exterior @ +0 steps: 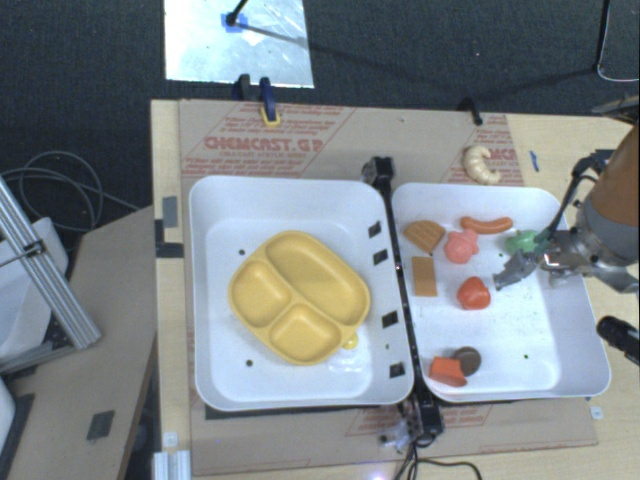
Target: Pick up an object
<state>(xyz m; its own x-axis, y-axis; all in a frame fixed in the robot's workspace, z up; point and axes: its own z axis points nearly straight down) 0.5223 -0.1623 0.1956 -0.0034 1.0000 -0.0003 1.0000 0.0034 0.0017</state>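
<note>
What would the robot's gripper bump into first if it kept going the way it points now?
Probably the red toy: the gripper points left and slightly toward the camera, with that piece just ahead in the right bin. Its height above the bin is unclear, so it might pass over.

The grey arm reaches in from the right, its gripper angled low and pointing left, wrist bent downward.
</note>
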